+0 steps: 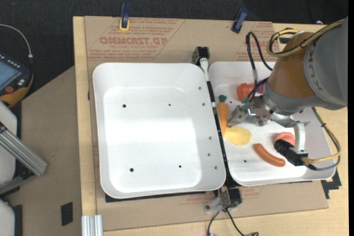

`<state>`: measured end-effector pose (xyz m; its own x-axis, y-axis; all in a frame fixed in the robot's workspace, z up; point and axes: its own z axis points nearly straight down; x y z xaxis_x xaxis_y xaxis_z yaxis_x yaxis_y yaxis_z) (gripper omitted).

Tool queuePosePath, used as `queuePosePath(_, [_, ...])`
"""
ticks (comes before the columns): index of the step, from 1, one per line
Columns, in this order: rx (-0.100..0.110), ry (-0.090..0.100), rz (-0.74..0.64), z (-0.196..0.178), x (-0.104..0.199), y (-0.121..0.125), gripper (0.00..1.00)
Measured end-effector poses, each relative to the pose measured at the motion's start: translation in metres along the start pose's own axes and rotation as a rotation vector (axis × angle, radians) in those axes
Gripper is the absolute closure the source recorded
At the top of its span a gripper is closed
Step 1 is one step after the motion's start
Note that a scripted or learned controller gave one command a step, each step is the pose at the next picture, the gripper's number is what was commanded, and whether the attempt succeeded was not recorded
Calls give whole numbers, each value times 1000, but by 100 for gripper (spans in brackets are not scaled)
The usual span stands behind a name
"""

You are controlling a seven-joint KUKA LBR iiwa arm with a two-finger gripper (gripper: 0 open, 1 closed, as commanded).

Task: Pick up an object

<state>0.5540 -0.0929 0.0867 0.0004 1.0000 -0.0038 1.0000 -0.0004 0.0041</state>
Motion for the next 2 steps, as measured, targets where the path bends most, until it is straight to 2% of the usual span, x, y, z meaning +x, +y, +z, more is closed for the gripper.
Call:
queuePosePath(1, [4, 5, 1, -103, 14, -77, 0])
queuePosePath(2, [1, 1, 3, -114, -37, -74, 0])
